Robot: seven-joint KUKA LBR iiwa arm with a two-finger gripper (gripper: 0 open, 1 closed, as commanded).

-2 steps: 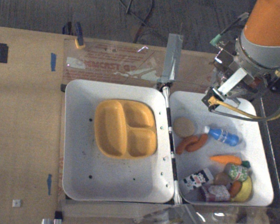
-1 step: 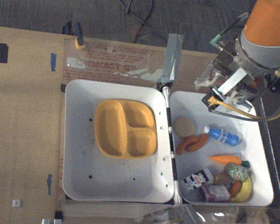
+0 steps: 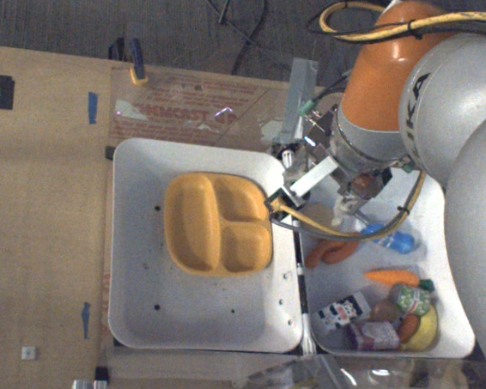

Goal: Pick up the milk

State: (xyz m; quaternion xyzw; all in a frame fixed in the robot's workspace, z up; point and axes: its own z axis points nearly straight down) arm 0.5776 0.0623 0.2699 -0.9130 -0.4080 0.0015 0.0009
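The claw (image 3: 346,210) hangs over the far end of the right bin (image 3: 455,272), low above a red sausage-shaped toy (image 3: 332,251) and just beside a blue bottle (image 3: 391,241). Whether it is spread or pressed together cannot be told from this angle, since the wrist and its cabling cover it; nothing can be seen pinched in it.

The milk (image 3: 343,311), a small white carton with black cow patches, lies on its side nearer the camera than the claw, well apart from it, by the bin's inner wall. Just beyond it from the claw sits a purple box (image 3: 373,334), and off to the side a cluster of a carrot (image 3: 392,277), a green fruit (image 3: 411,298) and a banana (image 3: 423,331). On the claw's other side, in the left bin (image 3: 129,246), rests a yellow divided tray (image 3: 218,224).

Judging by this, the task is at the approach step: no grasp on the carton has been made. The next move calls for travelling along the bin toward the camera until centred over the carton, turning to close across its narrow sides, then descending without catching the purple box or the bin wall.
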